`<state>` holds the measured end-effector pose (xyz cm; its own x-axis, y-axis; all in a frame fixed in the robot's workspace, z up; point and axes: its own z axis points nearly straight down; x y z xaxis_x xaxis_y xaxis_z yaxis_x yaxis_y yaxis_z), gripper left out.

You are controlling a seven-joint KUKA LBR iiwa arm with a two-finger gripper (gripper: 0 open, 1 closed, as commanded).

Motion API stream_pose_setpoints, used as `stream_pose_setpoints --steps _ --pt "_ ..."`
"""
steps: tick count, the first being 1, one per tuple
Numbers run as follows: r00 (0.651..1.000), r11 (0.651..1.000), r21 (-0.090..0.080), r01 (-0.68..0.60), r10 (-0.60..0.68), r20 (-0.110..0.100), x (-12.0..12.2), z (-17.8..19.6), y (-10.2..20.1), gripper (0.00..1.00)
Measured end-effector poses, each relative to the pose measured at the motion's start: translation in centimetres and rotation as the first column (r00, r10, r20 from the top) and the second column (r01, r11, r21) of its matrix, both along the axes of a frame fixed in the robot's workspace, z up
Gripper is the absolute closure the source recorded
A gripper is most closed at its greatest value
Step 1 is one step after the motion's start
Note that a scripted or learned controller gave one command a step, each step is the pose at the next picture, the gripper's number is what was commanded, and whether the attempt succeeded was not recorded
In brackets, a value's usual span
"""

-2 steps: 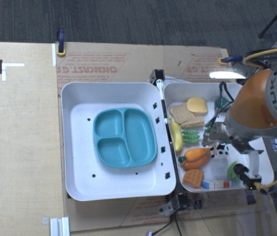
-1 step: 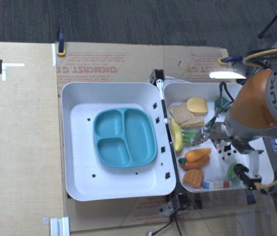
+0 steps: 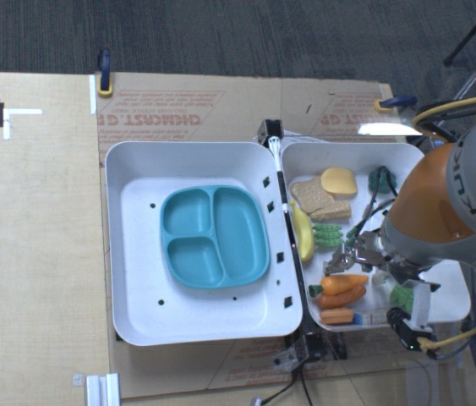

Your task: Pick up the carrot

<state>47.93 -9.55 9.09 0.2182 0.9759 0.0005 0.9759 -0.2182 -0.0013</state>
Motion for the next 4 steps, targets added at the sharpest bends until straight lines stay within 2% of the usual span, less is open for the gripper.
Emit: stream_pose_setpoints --steps 1,2,3,4 --pt "0.997 0.997 0.000 0.077 -0.077 0.003 -0.01 0.05 0.09 0.00" --pt "0.960 0.960 -0.001 0.280 -0.280 0.002 -0.05 0.04 0.30 0.00" --pt "1.000 1.000 0.000 0.028 -0.028 -0.002 -0.11 0.00 0.20 0.00" --pt "0.989 0.989 0.000 0.145 -0.145 0.002 -0.06 0.04 0.29 0.00"
